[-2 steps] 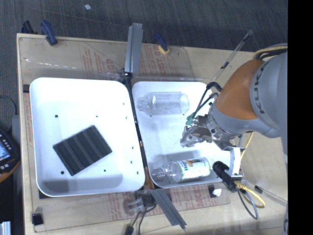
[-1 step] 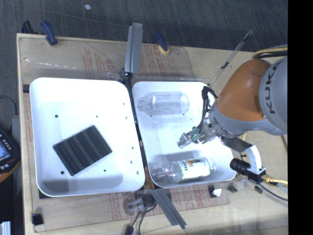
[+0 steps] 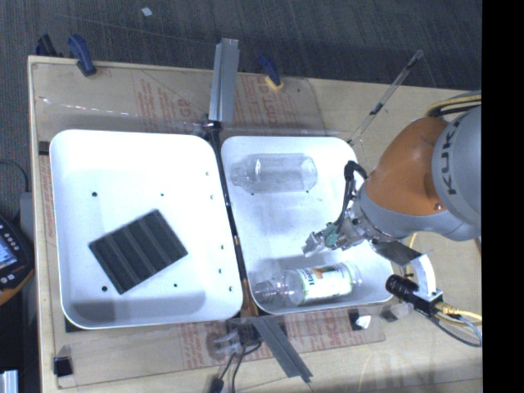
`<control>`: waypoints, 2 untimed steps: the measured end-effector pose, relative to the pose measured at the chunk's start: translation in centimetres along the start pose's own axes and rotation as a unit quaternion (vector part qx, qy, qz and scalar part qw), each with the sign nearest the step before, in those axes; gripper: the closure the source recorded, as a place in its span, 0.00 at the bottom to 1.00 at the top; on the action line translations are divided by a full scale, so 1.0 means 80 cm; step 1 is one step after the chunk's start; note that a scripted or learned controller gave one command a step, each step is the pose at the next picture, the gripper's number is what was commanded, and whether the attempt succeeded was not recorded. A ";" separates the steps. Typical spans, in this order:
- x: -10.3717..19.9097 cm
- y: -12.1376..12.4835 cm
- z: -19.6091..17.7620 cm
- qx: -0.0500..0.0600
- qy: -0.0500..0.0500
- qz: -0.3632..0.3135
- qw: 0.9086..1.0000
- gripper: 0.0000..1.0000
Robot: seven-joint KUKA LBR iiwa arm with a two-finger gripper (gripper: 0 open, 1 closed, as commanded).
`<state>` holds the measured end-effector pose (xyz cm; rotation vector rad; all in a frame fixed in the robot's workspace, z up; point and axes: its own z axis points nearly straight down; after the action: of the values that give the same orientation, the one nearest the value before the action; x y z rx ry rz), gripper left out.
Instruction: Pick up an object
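1. dark carpet behind, wooden bench (image 3: 49,97) below, two white bins side by side.
2. left bin (image 3: 74,150): flat dark ribbed pad (image 3: 137,250), well apart from any reach.
3. right bin (image 3: 278,211): clear bottle (image 3: 273,173) near the far wall, labelled bottle (image 3: 309,283) along the near wall.
4. gripper (image 3: 321,241) just above the labelled bottle, nothing held; jaw width: cannot tell.
5. likely risk: round, slick bottle rolling away or jamming against the near wall.

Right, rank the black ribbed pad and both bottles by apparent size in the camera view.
1. black ribbed pad
2. labelled bottle
3. clear bottle
The two bottles look nearly alike, so their order is unsure.
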<state>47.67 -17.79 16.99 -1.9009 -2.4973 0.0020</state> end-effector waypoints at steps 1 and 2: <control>-0.003 0.058 0.021 0.000 0.000 -0.021 1.000 0.00; -0.048 0.048 -0.054 -0.001 -0.001 -0.081 0.997 0.00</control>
<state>52.44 -20.48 21.28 -1.6945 -2.6456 0.0005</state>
